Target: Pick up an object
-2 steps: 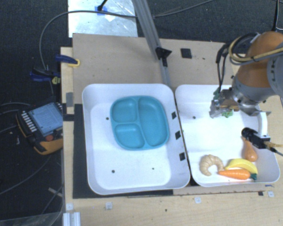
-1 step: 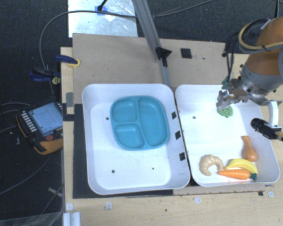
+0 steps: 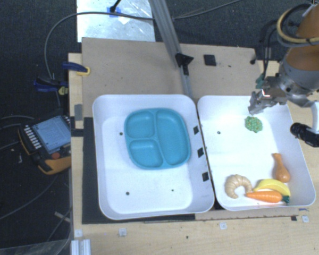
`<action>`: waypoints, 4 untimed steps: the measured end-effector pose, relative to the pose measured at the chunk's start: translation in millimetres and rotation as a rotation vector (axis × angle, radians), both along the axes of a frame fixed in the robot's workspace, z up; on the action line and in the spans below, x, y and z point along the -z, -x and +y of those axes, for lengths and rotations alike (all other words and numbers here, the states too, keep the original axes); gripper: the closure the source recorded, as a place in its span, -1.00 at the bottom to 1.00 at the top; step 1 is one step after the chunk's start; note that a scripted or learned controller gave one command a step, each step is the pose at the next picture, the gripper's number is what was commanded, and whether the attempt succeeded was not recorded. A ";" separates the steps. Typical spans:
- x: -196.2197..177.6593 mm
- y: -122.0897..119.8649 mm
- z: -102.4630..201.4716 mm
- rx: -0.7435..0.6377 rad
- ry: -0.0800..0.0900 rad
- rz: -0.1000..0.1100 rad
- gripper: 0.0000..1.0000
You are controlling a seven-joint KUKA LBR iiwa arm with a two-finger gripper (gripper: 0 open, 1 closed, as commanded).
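Left bin: shallow white plastic bin (image 3: pixel 109 195), matte, rounded corners, holding a sky-blue three-compartment plastic plate (image 3: pixel 157 138), smooth and glossy, nothing on it.

Right bin: matching shallow white bin (image 3: pixel 223 158). Contents:
- small green knobbly broccoli-like toy (image 3: pixel 253 124), rough clumpy texture, upper middle of the bin
- tan curled croissant toy (image 3: pixel 237 185), ridged, near the front wall
- yellow banana toy (image 3: pixel 273 185), smooth, curved, just beside the croissant
- orange carrot toy (image 3: pixel 266 196) with green tip, tapered, touching the banana's lower edge
- orange-brown pear- or gourd-shaped toy (image 3: pixel 279 168), smooth, just above the banana

Two-finger metal gripper (image 3: pixel 259 103) on the grey arm sits just above the green toy, near-touching in this view. Can't tell whether it's spread or closed; tips are too small and blurred.

Progress: nothing lifted yet, by my read. All five toys lie on the bin floor, none seen in the grip. Looks like approach phase with the green toy as likely target. Descent, close and lift all remain.
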State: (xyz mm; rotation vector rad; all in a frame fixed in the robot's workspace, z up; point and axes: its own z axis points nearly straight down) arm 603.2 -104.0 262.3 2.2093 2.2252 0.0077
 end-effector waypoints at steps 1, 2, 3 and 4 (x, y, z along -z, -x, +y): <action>11.4 10.9 61.2 -0.004 -0.003 0.007 1.00; 26.1 20.3 110.0 -0.003 -0.003 0.008 1.00; 31.2 19.6 155.4 -0.003 -0.002 0.007 1.00; 41.9 28.5 202.1 -0.003 -0.002 0.008 1.00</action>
